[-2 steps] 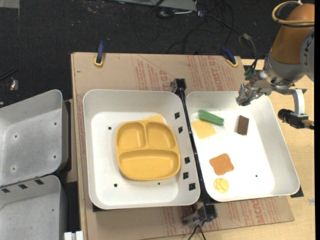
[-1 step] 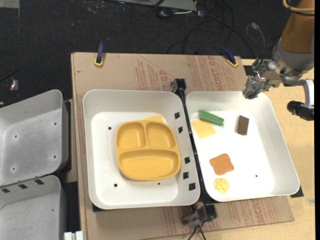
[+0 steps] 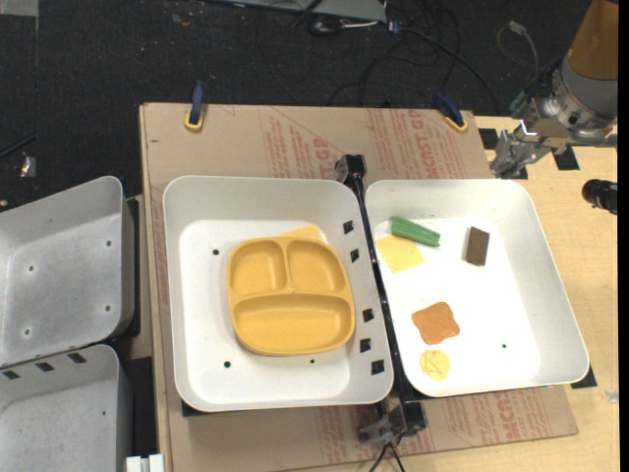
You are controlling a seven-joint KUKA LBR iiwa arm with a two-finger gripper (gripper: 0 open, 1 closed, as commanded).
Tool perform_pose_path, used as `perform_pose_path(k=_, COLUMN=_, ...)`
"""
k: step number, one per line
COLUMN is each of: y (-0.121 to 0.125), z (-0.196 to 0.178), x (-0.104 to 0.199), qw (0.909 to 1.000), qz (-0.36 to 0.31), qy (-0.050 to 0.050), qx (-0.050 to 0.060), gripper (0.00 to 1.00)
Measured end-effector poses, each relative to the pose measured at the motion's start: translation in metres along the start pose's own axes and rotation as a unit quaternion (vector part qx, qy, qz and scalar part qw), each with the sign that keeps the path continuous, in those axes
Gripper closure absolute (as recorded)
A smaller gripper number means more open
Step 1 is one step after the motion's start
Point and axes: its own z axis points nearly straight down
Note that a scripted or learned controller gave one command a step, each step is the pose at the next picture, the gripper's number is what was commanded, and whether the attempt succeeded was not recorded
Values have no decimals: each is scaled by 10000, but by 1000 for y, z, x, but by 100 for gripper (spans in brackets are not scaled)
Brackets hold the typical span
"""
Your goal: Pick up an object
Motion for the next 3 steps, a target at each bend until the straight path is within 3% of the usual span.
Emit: perform_pose_path(k=3, y=-1, z=48, x=158, qw=10000, qz=-22, qy=17, qx=40, gripper=100)
